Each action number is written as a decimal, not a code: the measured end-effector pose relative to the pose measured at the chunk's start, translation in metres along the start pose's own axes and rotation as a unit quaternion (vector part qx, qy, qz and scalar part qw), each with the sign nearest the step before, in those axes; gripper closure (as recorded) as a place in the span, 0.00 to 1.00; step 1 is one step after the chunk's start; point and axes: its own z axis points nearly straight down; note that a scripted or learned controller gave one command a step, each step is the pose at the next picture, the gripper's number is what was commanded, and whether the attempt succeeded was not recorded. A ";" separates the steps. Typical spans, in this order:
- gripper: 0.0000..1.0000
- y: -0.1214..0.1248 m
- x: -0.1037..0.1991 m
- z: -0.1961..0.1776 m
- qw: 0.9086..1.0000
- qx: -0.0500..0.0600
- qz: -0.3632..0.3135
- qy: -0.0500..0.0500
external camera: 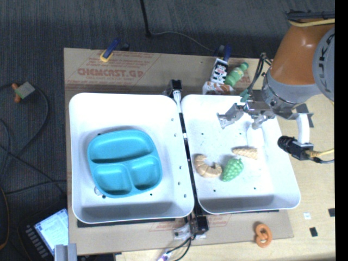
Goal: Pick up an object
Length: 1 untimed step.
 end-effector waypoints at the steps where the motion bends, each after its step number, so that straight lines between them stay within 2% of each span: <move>1: 0.00 -0.051 -0.062 0.089 1.000 0.001 0.002 0.000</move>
